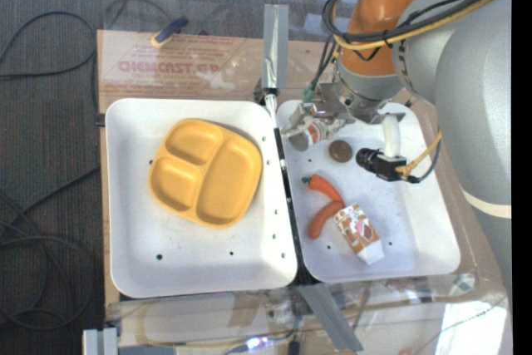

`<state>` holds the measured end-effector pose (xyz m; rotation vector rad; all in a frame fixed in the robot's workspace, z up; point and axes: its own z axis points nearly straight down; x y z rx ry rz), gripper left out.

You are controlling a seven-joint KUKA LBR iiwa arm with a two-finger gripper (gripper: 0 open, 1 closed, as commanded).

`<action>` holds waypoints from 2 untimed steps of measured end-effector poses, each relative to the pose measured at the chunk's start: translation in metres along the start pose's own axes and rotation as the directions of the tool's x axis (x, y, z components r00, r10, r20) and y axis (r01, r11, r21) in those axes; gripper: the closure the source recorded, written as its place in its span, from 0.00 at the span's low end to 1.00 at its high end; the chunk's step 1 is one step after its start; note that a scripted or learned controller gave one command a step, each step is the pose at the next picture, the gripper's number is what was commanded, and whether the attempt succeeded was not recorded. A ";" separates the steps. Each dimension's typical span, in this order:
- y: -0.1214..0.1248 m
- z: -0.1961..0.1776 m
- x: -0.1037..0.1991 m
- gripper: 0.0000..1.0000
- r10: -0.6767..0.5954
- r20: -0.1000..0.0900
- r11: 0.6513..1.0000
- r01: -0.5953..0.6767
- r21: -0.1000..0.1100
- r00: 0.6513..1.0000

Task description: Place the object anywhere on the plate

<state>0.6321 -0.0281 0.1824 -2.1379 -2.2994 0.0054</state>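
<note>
Gripper (309,122) low in right bin (432,249) far corner — finger state unclear; yellow divided plate (206,170) in left bin (133,262).

1. The arm (470,71) was a bulky, smooth, pale grey shell.
2. An orange domed band (384,8) capped its wrist.
3. Black and yellow cables (391,21) looped across the orange part.
4. Below sat a grey metal wrist section (366,91) with a small black unit (378,162) trailing a yellow cable.
</note>
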 end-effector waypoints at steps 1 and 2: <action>0.006 -0.021 0.094 1.00 0.005 0.000 1.000 -0.005 0.000 1.000; 0.006 -0.020 0.093 0.00 0.005 0.000 1.000 -0.005 0.000 1.000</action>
